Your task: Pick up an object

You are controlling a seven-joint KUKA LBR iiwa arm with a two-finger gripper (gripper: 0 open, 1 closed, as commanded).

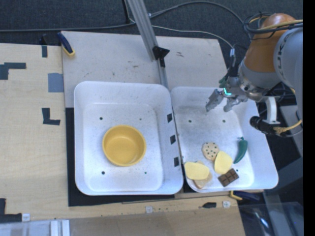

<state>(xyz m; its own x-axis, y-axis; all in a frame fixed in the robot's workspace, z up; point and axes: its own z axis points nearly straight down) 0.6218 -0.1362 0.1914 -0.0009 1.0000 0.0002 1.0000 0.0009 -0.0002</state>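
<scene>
**Gripper over the right bin's far end, food pieces at the near end**

A wooden bench point(29, 146) carries two shallow white bins side by side. Over the right bin point(256, 178), the gripper point(221, 104) hangs with its two fingers point(213, 102) spread apart, nothing between them. Well apart from it, toward the near edge, lie a chocolate-chip cookie point(210, 150), two yellow slices point(223, 162), a brown chocolate piece point(228, 178) and a green pepper point(240, 150). The left bin point(88, 95) holds a yellow bowl point(124, 145). A grey pole point(145, 26) crosses the bench.
</scene>
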